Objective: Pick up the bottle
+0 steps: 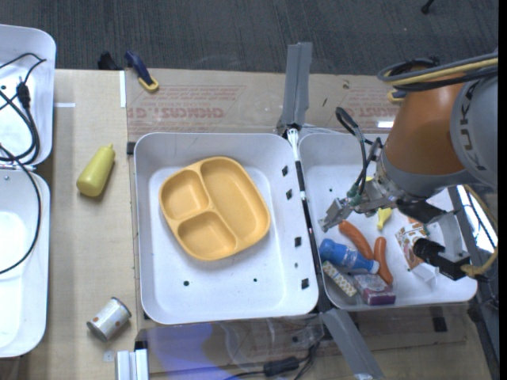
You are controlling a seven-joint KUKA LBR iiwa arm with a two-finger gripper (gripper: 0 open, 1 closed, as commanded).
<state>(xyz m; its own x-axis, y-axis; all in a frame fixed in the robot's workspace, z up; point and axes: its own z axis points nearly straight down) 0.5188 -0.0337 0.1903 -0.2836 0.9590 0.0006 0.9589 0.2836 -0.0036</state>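
A blue bottle with a white cap end lies on its side in the right bin, near the front left. My gripper hangs just above and behind it, over the bin's left part, with nothing seen in it. An orange sausage lies between the gripper and the bottle. A yellow squeeze bottle lies on the bench left of both bins, far from the gripper.
The left bin holds a yellow divided plate. Beside the blue bottle lie a second sausage, a purple box, a snack packet and a yellow piece. A small can lies on the bench front left.
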